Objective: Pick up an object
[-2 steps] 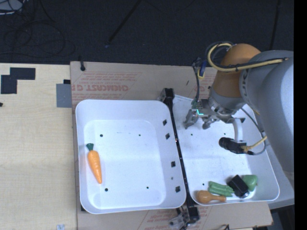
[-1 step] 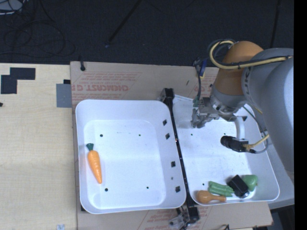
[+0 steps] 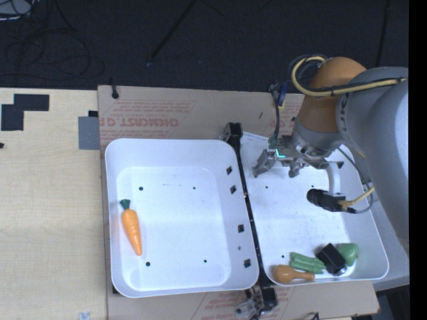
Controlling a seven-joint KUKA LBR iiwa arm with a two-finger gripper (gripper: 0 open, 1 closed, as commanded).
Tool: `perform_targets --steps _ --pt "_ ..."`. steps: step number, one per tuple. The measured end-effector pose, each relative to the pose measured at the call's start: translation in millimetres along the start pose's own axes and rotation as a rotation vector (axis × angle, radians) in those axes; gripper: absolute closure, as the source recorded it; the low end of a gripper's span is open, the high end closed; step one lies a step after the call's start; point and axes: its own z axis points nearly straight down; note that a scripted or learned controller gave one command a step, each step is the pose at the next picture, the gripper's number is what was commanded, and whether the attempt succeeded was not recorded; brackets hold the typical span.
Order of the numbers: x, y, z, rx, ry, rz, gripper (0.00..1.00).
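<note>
Grey arm [image 3: 373,132] reaches in from right, wrist bent down over right bin [image 3: 373,272] rear. Gripper [image 3: 277,165] fingers spread open, nothing between them. Carrot [image 3: 131,229] lies in left bin [image 3: 167,152], well apart.

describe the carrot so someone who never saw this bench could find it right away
Start at the left white plastic bin, the one away from the grey arm. Look along its left wall, about halfway down: the small orange toy carrot lies there, green stem end up in the view and tip down. It lies alone, whereas the orange pear-shaped toy sits in the right white bin among green and black items.
</note>
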Motion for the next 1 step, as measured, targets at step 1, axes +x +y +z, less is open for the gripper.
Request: perform_targets --steps 1 --pt "-1.0 -0.1 -10.1 0.000 0.000 0.001 1.00"
